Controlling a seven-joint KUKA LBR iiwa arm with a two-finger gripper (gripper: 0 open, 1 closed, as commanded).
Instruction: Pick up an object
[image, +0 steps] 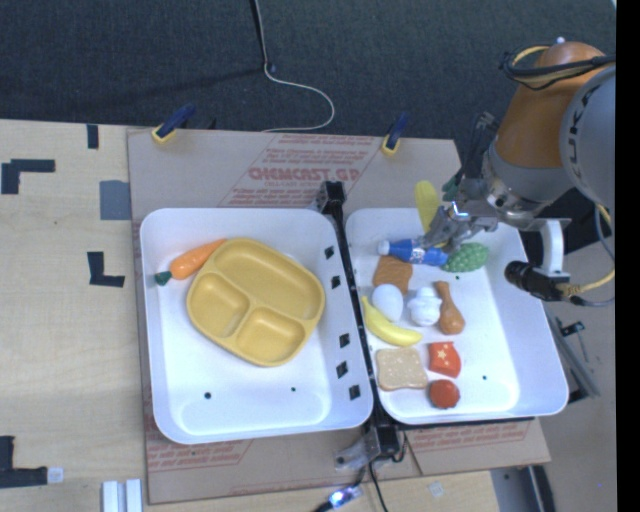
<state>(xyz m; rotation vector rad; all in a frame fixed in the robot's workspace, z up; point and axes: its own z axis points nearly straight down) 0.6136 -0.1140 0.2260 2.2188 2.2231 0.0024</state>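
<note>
Now the claw (447, 232) hangs low over the upper part of the right bin (520, 392), and it seems to come down on the blue and white tube (412, 252), which lies flat near the bin's 12 o'clock edge, with a green bumpy toy (466, 258) just beside it at 3 o'clock and a brown block (392, 273) close at 7 o'clock. I judge the tube to be light, stiff and rather smooth plastic, so it may roll or slip away; the best hold would be across its middle, with the grip crosswise to its long axis. The claw's tips are dark and blurred against the tube, so I cannot tell if they are apart or together, and I cannot say that anything is held. A yellow piece (427, 203) stands at the claw's 11 o'clock. The left bin (170, 400) carries a yellow tray (256, 300) and a carrot (192, 260).
</note>
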